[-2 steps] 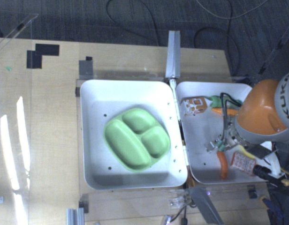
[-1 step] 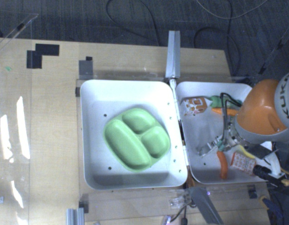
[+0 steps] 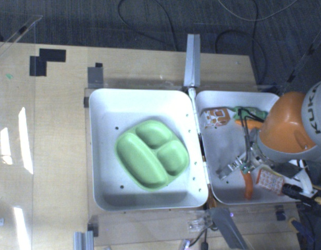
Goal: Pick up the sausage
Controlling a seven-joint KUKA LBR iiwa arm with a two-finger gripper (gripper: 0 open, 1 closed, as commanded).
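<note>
Hovering low in the right bin [image 3: 223, 194], your claw [image 3: 238, 165] sits just above the orange sausage [image 3: 247, 185] | grip state: cannot tell | risk: sausage lies against a packet [image 3: 268, 180], so your grab may catch that instead.

Two bins sit side by side on the table [image 3: 40, 155]. The left bin [image 3: 103, 113] holds a divided tray [image 3: 151, 153] at its centre. My arm [image 3: 291, 124] reaches in from the frame's right over the right bin [image 3: 223, 189]. My gripper [image 3: 238, 166] sits low in that bin's middle. The sausage [image 3: 247, 185] lies just below it, near the lower wall. A small packet [image 3: 217, 117] lies in the bin's upper left corner, and another packet [image 3: 268, 180] lies right of the sausage.
</note>
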